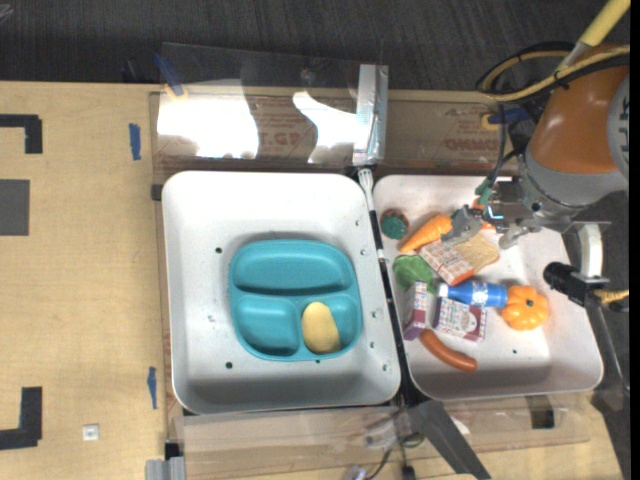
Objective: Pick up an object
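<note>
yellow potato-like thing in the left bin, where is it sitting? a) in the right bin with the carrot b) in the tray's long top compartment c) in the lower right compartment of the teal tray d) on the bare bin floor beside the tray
c: the yellow potato-like thing lies in the lower right compartment of the teal tray, inside the left bin, below the tray's long top compartment.

Flat tan cardboard-covered bench point(80, 268) carrying two shallow white plastic bins: the left bin point(190, 288) at 9 o'clock, the right bin point(570, 358) at 3 o'clock, touching.
</note>
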Robot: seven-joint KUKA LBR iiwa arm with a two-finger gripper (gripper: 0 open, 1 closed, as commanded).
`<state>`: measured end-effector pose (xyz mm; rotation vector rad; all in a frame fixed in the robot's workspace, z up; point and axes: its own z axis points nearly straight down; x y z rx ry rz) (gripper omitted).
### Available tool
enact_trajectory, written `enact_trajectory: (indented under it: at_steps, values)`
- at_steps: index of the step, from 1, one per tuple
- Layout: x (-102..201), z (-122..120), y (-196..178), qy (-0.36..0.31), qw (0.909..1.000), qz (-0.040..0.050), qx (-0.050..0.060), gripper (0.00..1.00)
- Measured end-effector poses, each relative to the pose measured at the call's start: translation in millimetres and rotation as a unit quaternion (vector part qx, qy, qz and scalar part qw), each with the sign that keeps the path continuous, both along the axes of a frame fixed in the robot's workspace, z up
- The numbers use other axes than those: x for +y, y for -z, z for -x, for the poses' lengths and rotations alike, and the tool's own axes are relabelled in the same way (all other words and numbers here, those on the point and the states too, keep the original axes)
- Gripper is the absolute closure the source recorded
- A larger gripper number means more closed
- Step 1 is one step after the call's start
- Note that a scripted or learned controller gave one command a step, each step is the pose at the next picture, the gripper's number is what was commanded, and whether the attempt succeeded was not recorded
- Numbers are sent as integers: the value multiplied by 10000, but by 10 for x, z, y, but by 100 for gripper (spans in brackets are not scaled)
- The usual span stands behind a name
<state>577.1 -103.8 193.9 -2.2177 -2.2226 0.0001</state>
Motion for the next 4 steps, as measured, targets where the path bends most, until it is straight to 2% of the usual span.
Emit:
enact_trajectory:
  at_steps: [1, 2, 3, 4]
  values:
    - [-337, 198, 1063, -150, 9999, 13, -38, 0]
    - [-213, -583, 1078, 668, 9978, 8, -25, 0]
    - [-211, -594, 965, 655, 9978, 16, -43, 100]
    - [-472, -848, 1090, -91, 9999, -46, 136, 100]
